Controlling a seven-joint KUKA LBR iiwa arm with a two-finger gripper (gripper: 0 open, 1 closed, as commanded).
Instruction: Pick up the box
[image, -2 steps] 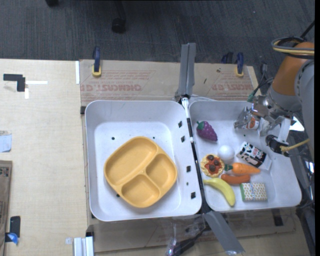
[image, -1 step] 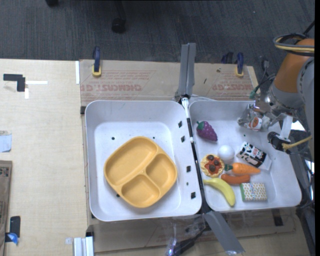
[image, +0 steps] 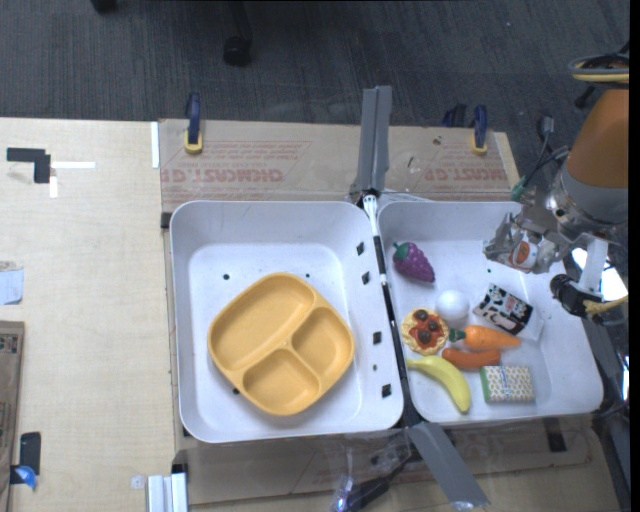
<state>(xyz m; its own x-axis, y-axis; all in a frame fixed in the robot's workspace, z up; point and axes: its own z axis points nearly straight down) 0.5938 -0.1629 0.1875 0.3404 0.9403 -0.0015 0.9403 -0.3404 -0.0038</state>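
Observation:
A small black-and-white box (image: 503, 308) lies tilted in the right bin (image: 570, 400), toward its right side. A second, pale green patterned box (image: 508, 383) lies flat near that bin's front right corner. My gripper (image: 520, 246) hangs over the back right part of the right bin, a little behind the black-and-white box and apart from it. Something small, orange and white, shows at the gripper's tip, and I cannot make out what it is. The grey arm with its orange band (image: 605, 140) comes in from the right.
The right bin also holds purple grapes (image: 413, 262), a white ball (image: 452, 303), a fruit tart (image: 426, 331), a carrot (image: 489, 338) and a banana (image: 444, 378). A yellow divided plate (image: 281, 343) lies in the left bin (image: 190, 300).

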